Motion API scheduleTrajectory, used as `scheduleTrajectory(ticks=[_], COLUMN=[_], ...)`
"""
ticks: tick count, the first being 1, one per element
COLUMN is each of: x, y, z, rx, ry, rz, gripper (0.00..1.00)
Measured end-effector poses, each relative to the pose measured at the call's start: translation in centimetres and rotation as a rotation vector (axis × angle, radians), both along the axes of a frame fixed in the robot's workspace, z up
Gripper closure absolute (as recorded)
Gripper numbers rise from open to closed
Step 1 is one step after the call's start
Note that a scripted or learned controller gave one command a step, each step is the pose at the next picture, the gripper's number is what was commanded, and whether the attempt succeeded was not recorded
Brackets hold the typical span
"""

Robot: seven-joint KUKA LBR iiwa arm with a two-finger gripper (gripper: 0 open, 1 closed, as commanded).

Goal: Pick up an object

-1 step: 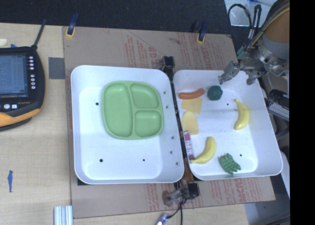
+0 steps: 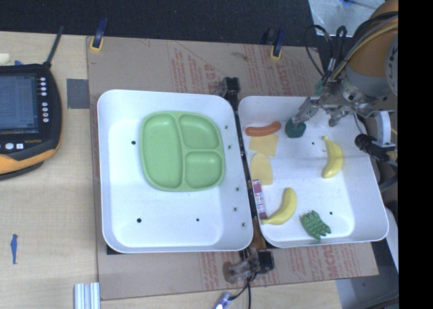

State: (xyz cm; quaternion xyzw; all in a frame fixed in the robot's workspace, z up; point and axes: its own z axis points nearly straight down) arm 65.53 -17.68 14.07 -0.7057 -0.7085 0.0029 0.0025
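Note:
My gripper hangs over the far part of the right bin, open, with its two fingers spread apart and nothing between them. Its left fingertip is right above a small dark green round object; I cannot tell whether they touch. Also in this bin are a red-orange sausage, a yellow cheese slice, a pale yellow piece, two bananas and a green leafy toy.
The left bin holds a light green divided plate. A teach pendant lies at the far left of the bench. Cables and the arm's wrist crowd the right bin's far right corner.

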Motion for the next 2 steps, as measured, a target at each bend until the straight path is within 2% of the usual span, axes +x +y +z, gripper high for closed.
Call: scheduleTrajectory(ticks=[1,2], x=[0.06,0.04], y=[0.57,1.11], z=[-4.93,-4.88], rx=[0.0,0.001], ry=[-0.001,0.0], rz=[0.005,0.003], gripper=[0.0,0.0])
